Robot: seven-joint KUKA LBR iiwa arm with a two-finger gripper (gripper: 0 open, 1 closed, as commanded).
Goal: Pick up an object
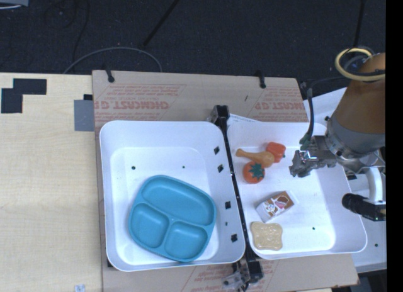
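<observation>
Four small things lie in the right bin (352,237), in the lower right of the frame. Toward its upper left sit a tan, drumstick-shaped toy (254,155) and, touching its right end, an orange-red lump (276,150). Just below them rests a round orange piece with a green top (254,172), like a toy tomato or persimmon. Lower down is a small white carton (276,206) with a red and brown print, lying tilted, and just below that a pale beige slab (267,236) shaped like a slice of toast, near the bin's lower left corner.

The left bin (119,152) holds a blue divided plate (171,218) with three compartments, set at a slant in its lower half.

The tool (302,163) hangs over the right bin's upper right part, to the right of the orange-red lump and apart from all four things. It is dark and metallic against the white, and whether it stands wide or narrow cannot be told; nothing is seen held in it. The arm (360,111) behind it is cut off by the frame's right side. The print on the carton is too small to read.
</observation>
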